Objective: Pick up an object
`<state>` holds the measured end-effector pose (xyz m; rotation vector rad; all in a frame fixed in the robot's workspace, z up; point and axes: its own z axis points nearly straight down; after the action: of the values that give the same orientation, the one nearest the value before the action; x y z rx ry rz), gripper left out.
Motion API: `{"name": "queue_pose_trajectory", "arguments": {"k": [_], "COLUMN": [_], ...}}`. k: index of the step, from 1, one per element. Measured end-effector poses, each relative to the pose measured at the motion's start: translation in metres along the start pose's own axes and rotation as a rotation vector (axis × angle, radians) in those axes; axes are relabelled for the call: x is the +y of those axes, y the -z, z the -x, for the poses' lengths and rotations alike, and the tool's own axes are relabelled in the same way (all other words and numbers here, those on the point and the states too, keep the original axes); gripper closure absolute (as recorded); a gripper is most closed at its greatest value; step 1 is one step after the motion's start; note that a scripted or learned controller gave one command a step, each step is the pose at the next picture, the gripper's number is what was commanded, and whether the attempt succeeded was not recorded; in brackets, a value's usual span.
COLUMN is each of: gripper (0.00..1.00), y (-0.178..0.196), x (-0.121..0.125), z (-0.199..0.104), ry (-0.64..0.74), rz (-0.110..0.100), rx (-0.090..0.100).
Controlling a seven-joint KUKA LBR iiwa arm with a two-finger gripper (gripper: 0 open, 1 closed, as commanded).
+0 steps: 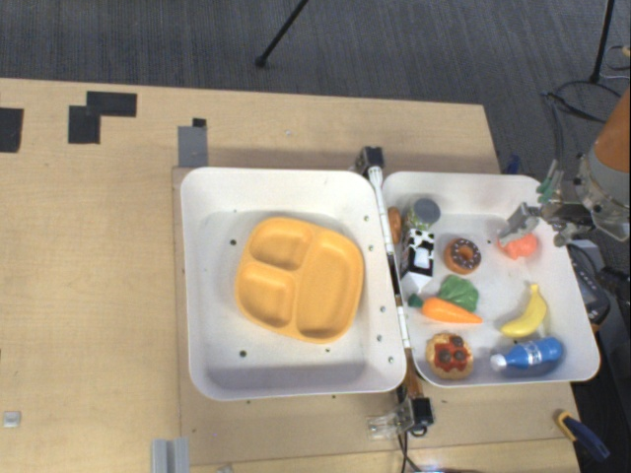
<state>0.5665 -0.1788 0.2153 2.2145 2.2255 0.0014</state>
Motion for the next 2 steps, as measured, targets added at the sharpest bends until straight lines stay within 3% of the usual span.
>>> {"name": "queue_pose_trajectory", "arguments": {"k": [1, 2], "gripper": [0.0, 0.0], "y": [-0.12, -0.127], "x": [-0.043, -0.075], "z": [0.024, 0.017], "ry": [-0.036, 0.157], "rz": [0.002, 0.014], "rx": [0.001, -0.006]}}
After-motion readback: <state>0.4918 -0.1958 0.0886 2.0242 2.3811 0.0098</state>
